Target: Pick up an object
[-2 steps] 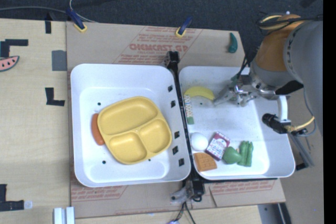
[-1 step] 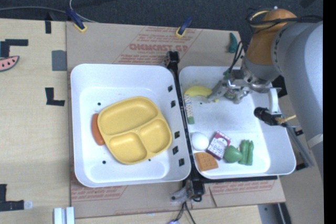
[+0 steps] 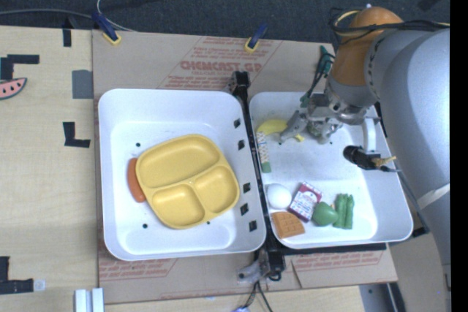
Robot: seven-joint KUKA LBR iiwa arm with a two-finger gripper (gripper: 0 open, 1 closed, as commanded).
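Nearest the camera, at the front edge of the right bin (image 3: pixel 384 190), an orange cracker (image 3: pixel 287 224) lay flat. Just beside it to the right sat a green pepper (image 3: pixel 325 214), touching a green knobbly vegetable (image 3: pixel 344 210). A small red packet (image 3: pixel 306 201) lay just behind the cracker, with a white egg (image 3: pixel 278 196) near its left side.

In the left bin (image 3: pixel 124 120), a yellow divided plate (image 3: pixel 188 179) took up most of the floor. An orange sausage-shaped item (image 3: pixel 135 180) poked out from under the plate's left edge.

Further back in the right bin, a slim tube (image 3: pixel 262 151) lay along the left wall. Behind it, in the far left corner, rested a yellow banana (image 3: pixel 270 128). The gripper (image 3: pixel 307 126) hung low over the bin just to the right of the banana, very near it. Whether the claw was apart or together could not be told, and nothing could be seen clamped in it. The grey arm (image 3: pixel 417 106) reached in from the right, and its orange band (image 3: pixel 358 47) sat above the wrist.

Both bins rested on a sheet of cardboard (image 3: pixel 212 66) laid over the pale wooden bench (image 3: pixel 36 157). At the far edge of the cardboard, two yellow and blue clamps (image 3: pixel 108 31) (image 3: pixel 256 40) gripped the sheet.
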